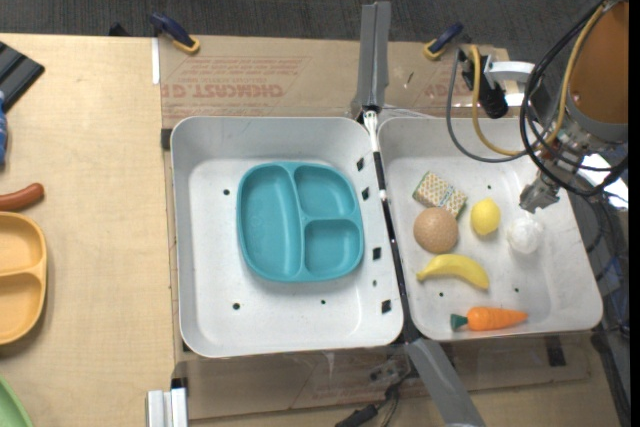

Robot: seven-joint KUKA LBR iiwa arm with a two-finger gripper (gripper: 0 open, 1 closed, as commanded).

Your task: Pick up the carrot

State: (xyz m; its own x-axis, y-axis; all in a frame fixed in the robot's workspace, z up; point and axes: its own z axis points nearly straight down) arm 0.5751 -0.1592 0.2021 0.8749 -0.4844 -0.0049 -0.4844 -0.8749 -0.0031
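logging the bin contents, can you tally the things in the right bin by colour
Yellow: 2, the curved yellow banana and the small round yellow lemon
Orange: 1, the orange carrot with a green top
Tan or brown: 2, the round tan egg-like ball and the speckled beige block
White: 1, the small white lump
Total: 6

Two white bins, one teal divided tray, one carrot, one banana, one lemon, one brown egg-shaped ball, one patterned sponge block, one white lump just below the gripper, one orange plate
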